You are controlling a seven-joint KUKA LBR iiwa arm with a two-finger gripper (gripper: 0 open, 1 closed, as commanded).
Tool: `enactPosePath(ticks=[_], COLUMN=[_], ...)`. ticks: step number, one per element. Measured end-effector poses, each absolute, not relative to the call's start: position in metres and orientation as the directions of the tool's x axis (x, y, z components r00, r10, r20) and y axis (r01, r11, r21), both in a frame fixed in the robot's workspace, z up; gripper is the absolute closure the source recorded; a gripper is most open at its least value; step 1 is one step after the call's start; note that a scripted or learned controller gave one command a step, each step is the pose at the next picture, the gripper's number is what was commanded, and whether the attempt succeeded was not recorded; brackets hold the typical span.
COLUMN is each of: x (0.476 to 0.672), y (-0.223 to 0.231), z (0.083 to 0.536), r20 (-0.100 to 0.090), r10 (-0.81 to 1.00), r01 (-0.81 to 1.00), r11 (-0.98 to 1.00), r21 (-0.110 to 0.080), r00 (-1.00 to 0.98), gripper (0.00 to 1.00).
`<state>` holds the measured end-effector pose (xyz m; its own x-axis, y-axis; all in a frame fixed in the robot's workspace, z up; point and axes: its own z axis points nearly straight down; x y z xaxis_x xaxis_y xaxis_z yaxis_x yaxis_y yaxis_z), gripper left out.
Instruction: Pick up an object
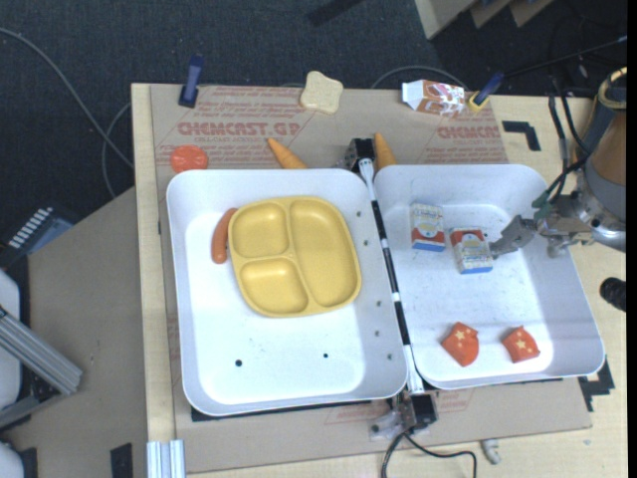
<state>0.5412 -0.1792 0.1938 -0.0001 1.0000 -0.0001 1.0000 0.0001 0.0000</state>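
Near edge of the right bin (572, 297): two red blocks, one (460, 344) at about 7 o'clock in the bin, the other (521, 345) just beside it toward 5 o'clock, both apart from the arm. Farther in, a small carton (475, 251) sits near the bin's centre, with a second little box (428, 228) just beside it at 10 o'clock. The gripper (513, 237) reaches in from 3 o'clock, its tip close to the carton's right side, perhaps touching. Nothing visibly sits between the fingers; whether they are spread or closed I cannot tell, since the tip is small, grey and blurred. Judged step: the approach, with the grasp not yet made and the carton the likely target. Next move calls for bracketing the carton squarely, closing, then lifting straight up clear of the neighbouring box. Left bin (199, 297): yellow divided tray (295, 255), a sausage (220, 237) at its 9 o'clock, part tucked under the tray rim. Far side, beyond the bins: bread slice (321, 91) and a crumpled wrapper (435, 97). The arm's upper body is cut off at 3 o'clock.
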Motion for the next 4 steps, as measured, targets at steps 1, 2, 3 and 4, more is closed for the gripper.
enactPosePath(ticks=[1, 2, 3, 4], x=[0.576, 0.577, 0.563, 0.607], y=[-0.139, -0.177, -0.134, -0.12], z=[0.145, 0.102, 0.084, 0.085], r20=[0.002, 0.0, 0.002, 0.0], r10=[1.0, 1.0, 1.0, 1.0], r01=[1.0, 1.0, 1.0, 1.0], r11=[0.002, -0.001, 0.001, 0.001], r21=[-0.003, -0.003, -0.003, 0.0], r00=[-0.002, 0.001, -0.001, -0.001], gripper=[0.0, 0.0, 0.0, 0.0])
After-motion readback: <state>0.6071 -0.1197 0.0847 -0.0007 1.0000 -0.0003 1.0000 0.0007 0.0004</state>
